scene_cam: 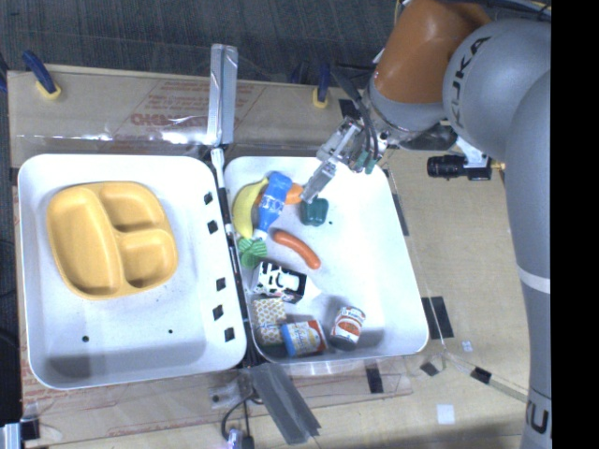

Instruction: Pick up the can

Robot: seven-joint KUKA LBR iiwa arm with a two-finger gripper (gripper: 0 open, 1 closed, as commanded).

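We see the claw point(313, 192) low in the right bin point(393, 251), touching a teal block point(315, 212); its state we cannot tell; the can point(347, 326) lies lower right

Bare floor runs along the right bin's point(402, 251) right wall, while the can point(348, 326) at its near edge is hemmed on its left by a cup point(301, 337) and packet point(269, 318).

Slanted overhead view of both bins point(37, 251)

two bins point(122, 358), two cans point(348, 326), one banana point(244, 208), one sausage point(296, 248).
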